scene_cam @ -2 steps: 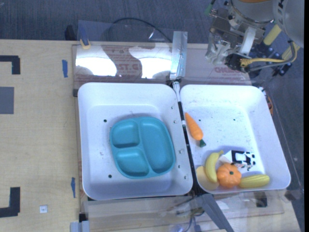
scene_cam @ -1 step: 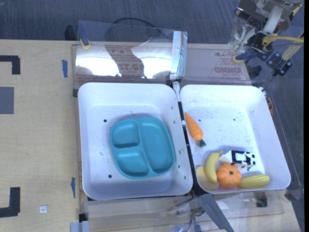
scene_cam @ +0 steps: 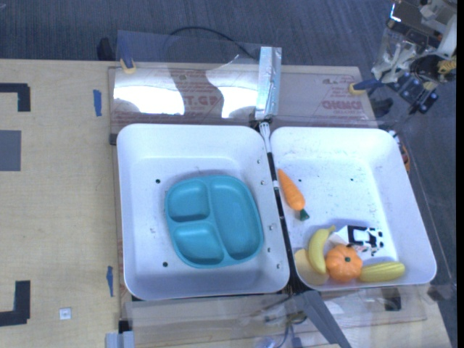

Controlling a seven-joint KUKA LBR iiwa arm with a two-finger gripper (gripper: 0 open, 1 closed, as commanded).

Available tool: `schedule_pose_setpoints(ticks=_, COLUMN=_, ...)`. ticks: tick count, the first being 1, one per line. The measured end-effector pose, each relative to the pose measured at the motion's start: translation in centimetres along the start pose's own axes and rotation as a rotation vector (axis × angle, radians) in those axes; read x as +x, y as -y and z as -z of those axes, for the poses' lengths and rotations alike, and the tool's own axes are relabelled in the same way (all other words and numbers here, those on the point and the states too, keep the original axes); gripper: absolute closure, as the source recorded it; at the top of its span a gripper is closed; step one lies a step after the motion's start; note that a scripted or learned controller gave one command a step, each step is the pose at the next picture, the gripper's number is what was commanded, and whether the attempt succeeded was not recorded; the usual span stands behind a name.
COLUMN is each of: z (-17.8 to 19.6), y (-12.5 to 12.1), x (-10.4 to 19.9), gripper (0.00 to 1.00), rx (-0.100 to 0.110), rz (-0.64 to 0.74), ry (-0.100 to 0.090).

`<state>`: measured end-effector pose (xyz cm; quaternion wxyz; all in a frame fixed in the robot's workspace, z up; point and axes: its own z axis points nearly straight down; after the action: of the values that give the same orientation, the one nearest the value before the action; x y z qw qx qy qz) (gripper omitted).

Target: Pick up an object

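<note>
Orange (scene_cam: 343, 262) near front rim (right bin (scene_cam: 377, 147)), pincer (scene_cam: 406, 67) well behind, state unclear

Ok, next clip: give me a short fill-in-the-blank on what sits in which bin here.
1. The blue divided plate lies in the ____ bin.
2. The toy carrot lies in the right bin, close to its ____ wall.
3. The small orange pumpkin sits between the banana and a ____ vegetable.
4. The plate has ____ compartments.

Missing words: left; left; yellow; three
</note>
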<state>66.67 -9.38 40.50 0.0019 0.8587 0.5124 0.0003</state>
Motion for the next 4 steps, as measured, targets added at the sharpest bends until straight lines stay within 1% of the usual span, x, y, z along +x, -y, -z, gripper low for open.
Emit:
schedule_pose_setpoints(ticks=1, z=-3.2, y=-3.7, x=-7.2, gripper=1.00, rx=0.010, rz=0.005, ry=0.003)
schedule_pose_setpoints(ticks=2, z=-4.0, y=-1.0, x=-1.8, gripper=1.00, rx=0.008, rz=-0.168, ry=0.000)
schedule_pose_setpoints(ticks=3, z=-4.6, y=-1.9, x=-5.4, gripper=1.00, rx=0.008, rz=-0.150, ry=0.001)
schedule_pose_setpoints(ticks=4, z=-3.5, y=-2.0, x=-5.3, gripper=1.00, rx=0.005, rz=-0.149, ry=0.000)
